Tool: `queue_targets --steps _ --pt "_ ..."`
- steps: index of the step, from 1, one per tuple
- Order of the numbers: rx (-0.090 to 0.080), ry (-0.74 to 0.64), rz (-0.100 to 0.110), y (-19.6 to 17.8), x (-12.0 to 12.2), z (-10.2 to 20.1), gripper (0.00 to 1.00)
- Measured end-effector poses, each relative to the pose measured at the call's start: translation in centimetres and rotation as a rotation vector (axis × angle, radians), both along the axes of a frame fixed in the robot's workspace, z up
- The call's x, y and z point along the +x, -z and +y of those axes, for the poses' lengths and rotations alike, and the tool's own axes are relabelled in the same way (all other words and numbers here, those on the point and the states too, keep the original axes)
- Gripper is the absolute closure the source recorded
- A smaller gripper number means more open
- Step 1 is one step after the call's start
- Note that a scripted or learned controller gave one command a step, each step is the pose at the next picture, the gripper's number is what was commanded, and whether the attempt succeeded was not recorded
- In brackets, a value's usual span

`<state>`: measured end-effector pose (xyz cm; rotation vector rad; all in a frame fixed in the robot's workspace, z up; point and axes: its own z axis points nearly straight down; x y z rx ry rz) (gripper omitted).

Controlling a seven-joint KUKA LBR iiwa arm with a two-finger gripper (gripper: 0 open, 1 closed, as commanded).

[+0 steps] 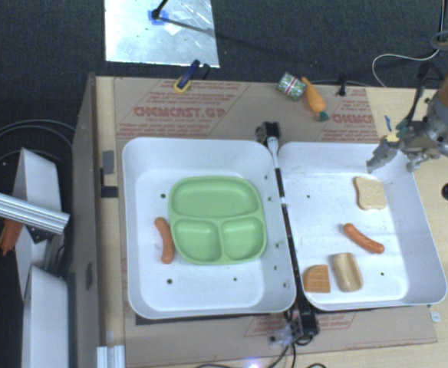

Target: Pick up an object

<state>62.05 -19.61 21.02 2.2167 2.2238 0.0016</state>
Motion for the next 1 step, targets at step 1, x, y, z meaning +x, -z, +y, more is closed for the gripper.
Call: queue_targets --steps 1 --pt "0.000 0.002 0.001 12.40 -4.10 -1.05 0.00"
